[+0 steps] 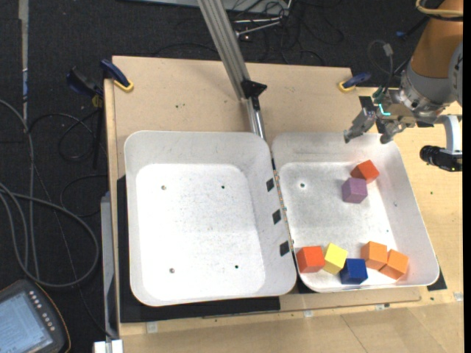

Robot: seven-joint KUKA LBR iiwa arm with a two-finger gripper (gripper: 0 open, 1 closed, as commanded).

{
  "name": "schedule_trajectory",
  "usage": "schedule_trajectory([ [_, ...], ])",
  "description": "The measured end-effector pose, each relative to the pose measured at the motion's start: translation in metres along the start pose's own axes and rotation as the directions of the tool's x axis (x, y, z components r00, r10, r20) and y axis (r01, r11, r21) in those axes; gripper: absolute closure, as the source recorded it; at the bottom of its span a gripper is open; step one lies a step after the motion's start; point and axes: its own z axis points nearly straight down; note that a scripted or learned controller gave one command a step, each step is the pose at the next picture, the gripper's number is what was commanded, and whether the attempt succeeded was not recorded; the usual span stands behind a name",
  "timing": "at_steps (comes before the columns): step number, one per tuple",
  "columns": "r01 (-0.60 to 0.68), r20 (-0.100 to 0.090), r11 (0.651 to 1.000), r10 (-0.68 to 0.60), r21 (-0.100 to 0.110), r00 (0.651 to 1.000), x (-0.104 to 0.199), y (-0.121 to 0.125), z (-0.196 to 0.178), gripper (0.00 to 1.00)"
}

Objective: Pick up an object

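The two-finger hand (370, 133) hangs over the far rim of the right-hand shallow white plastic bin (412, 219), its two dark fingers spread apart with nothing between them. Just inside that rim, near the hand but apart from it, sits an orange foam cube (365, 170), and touching its near-left corner is a purple foam cube (354, 190). Open white floor lies around this pair on the left and toward the middle of the bin.

Along the near wall the rest are crowded: a red-orange cube (310, 258) by the near-left corner, a yellow cube (335, 257) just beside it, a blue cube (354, 271) against the near rim, then two more orange cubes (385, 259) touching each other close to the right wall. Little room shows between these and the rim.

The left-hand white bin (147, 197) lies beside the right one, their inner edges meeting. Both rest on a tan board table (184, 94) held by blue-and-yellow clamps (114, 74) at its far corners. A slanted metal rail (224, 39) crosses the far side, and black cables (44, 160) trail over dark carpet (59, 20).
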Motion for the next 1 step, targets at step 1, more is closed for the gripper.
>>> schedule_trajectory([
  [1,0.002,0.002,1.000,-0.002,-0.004,1.000,0.0003,0.0011,-0.0034,0.00],
])
